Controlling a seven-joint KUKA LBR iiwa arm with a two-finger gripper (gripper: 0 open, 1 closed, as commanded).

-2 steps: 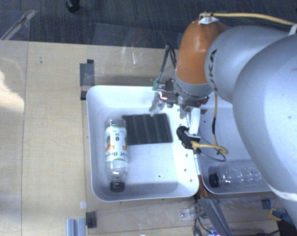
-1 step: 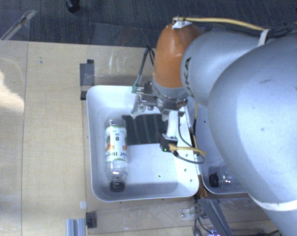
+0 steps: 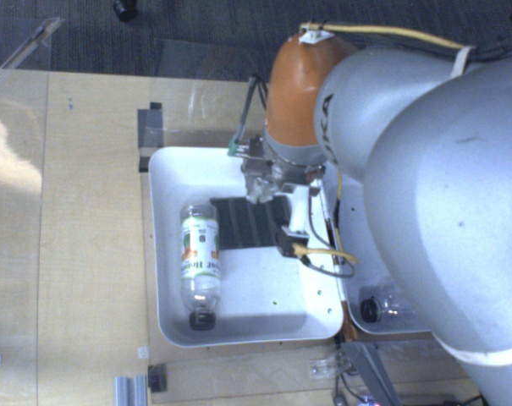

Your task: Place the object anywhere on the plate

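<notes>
Landmark: the left bin [image 3: 167,252], the white tray nearer the middle of the bench; every place below is given against it
Task's thing: a clear plastic bottle [image 3: 199,260] with a green and orange label, lying on its side along the bin's left wall, dark cap towards the bin's near edge
Plate: a dark, ribbed, square-looking piece [image 3: 243,224] sits on the bin floor near its far right part; probably this is the plate, though the arm covers part of it
Gripper: the gripper [image 3: 260,191] hangs over the far side of the bin, above the dark piece's upper edge
Gripper state: cannot tell; the wrist and cables hide the tips, and nothing is seen held
Bottle against gripper: the bottle lies to the left of the gripper and nearer the bin's front, apart from it, just beside the dark piece's left edge
Done: nothing that shows; the bottle rests on the bin floor, not on the plate
Left: reach the bottle, grasp it, lift, set it on the plate
</notes>
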